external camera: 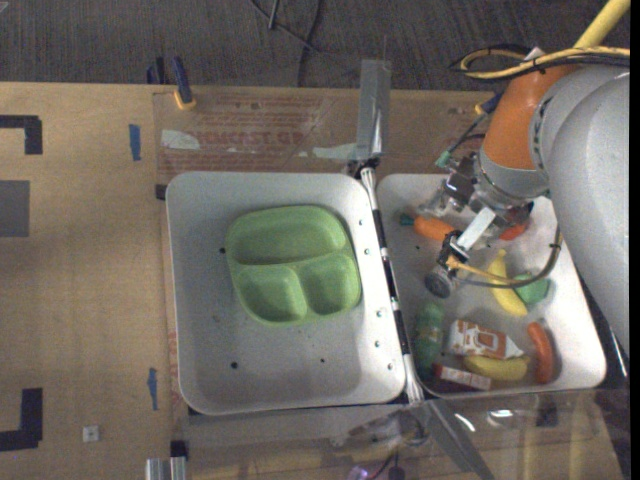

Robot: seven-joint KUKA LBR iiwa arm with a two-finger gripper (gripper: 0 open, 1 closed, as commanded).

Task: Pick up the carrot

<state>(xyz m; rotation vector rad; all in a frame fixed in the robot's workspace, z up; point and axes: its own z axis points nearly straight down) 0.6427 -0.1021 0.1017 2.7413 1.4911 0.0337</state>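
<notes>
The tool (450, 198) hangs over the right-hand bin (578, 343), with the carrot (433, 228) close beside it. A green divided plate (292, 263) lies well away from it, in the left-hand bin (200, 318).

The arm (565, 118) is covering one end of the carrot (432, 228) and part of the right bin (575, 313), and is running off the edge.

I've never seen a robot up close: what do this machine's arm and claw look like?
The arm is thick, rounded and pale grey, with a bright orange band just above the wrist. Yellow cables run beside it. The claw at its tip is small and metallic grey.
</notes>
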